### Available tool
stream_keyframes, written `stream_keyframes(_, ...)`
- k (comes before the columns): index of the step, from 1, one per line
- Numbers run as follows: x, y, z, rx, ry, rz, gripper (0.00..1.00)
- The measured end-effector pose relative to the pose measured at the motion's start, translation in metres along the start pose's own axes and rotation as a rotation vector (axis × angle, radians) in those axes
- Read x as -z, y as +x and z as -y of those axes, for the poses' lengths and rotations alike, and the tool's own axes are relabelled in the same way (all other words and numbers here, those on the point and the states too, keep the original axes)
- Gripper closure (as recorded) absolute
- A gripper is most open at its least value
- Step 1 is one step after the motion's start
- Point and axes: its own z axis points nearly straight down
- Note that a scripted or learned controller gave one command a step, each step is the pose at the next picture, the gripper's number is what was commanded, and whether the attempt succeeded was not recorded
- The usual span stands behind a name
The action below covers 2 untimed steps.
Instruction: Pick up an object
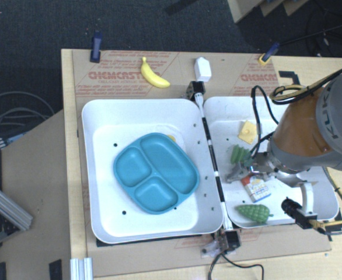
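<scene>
The gripper sits low inside the right bin, its metal tip among a cluster of small things, and whether it is open, closed or gripping anything cannot be told, since the grey and orange arm covers most of it from the right. Touching or just above the tip lies a green object; farther up, near the bin's back wall, is a yellow wedge-like piece. Just below and right of the tip a small red-and-white packet shows, partly under the wrist. Below that, close to the bin's front edge, lies a bumpy green oval object. The divider between the 2 bins runs just left of the tip, leaving a narrow strip of bare floor. Well to the left, the left bin holds a blue 3-compartment tray. A toy banana lies on the board beyond both bins.
</scene>
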Motion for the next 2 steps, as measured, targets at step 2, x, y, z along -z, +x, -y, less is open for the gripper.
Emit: stream_keyframes(2,0.1,0.055,0.005,0.002,-0.003,0.001,1.0)
